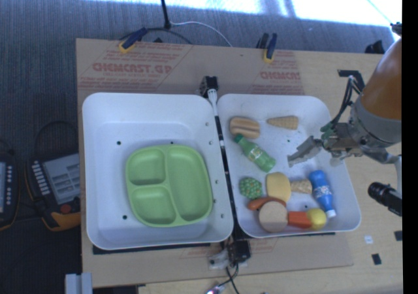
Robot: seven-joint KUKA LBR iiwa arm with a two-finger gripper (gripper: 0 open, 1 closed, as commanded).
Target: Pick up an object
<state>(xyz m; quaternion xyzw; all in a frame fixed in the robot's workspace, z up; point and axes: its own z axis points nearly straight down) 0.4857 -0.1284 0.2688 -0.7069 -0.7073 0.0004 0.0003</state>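
The right bin [307, 104] holds several toy foods: a hot dog bun [244, 126], a tan cone [283, 122], a green bottle [255, 152], a green bumpy ball [250, 187], a yellow block [279, 187], a blue bottle [321, 193], a brown round piece [273, 215], an orange carrot [299, 219] and a yellow lemon [317, 218]. My gripper [317, 157] hangs over the bin's right middle, just above the blue bottle and right of the green bottle. Its fingers [302, 151] stand open with nothing between them.
The left bin [104, 123] holds a green divided plate [170, 185]. The two bins meet at a ridge with a black clip [209, 85] at the far end. The arm's orange band [392, 83] fills the right side above the bin.
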